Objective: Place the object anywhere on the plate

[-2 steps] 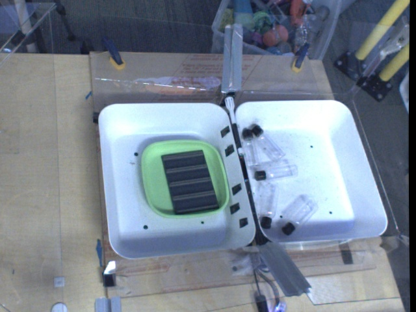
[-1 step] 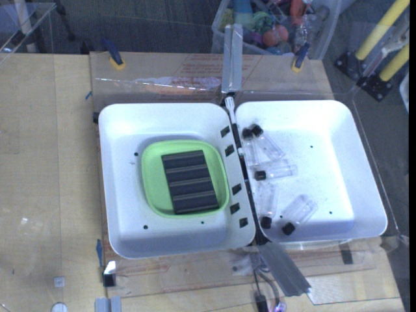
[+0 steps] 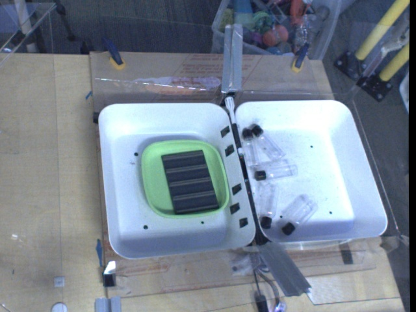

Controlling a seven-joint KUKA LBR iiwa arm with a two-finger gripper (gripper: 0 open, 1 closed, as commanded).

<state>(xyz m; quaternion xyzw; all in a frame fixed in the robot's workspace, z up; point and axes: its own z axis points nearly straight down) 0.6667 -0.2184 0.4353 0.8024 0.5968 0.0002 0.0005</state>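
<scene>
Two bins are set side by side on the worktop (image 3: pixel 45 174), meeting along a divider (image 3: pixel 237 174) just right of the frame's centre. The left bin (image 3: pixel 117 174) holds a plate (image 3: pixel 151 194) in its middle, and a ribbed block (image 3: pixel 190 182) is laid on that plate. In the right bin (image 3: pixel 338 168), four vials are gathered in its left part, near the divider: one vial (image 3: pixel 263 143) towards the upper end, a second vial (image 3: pixel 276 171) below it, a third vial (image 3: pixel 268 207) lower still, and a fourth vial (image 3: pixel 298 212) just to its right. A crate of oddments (image 3: pixel 276 12) is seen beyond the bins, at the top of the frame.
</scene>
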